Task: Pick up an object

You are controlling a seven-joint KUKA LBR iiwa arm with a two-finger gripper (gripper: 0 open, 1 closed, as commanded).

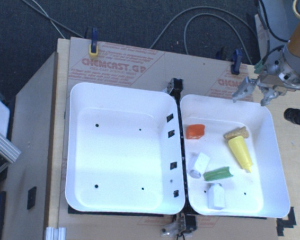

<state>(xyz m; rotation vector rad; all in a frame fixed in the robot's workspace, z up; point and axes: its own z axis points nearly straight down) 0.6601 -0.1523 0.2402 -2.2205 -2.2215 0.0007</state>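
Two white bins (88, 97) sit on the bench, the gripper (254, 94) hovering apparently open above the right bin's (272, 172) far rim, holding nothing.

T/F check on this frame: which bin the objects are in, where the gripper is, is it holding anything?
1. All loose objects lie in the right white bin. True.
2. The two-finger gripper grips the yellow cone-shaped object. False: it hangs open above the bin's far rim with nothing between its fingers.
3. The orange block sits nearer the divider between the bins than the yellow object. True.
4. The green stick-like piece lies in the left white bin. False: it is in the right bin, near the small white box.
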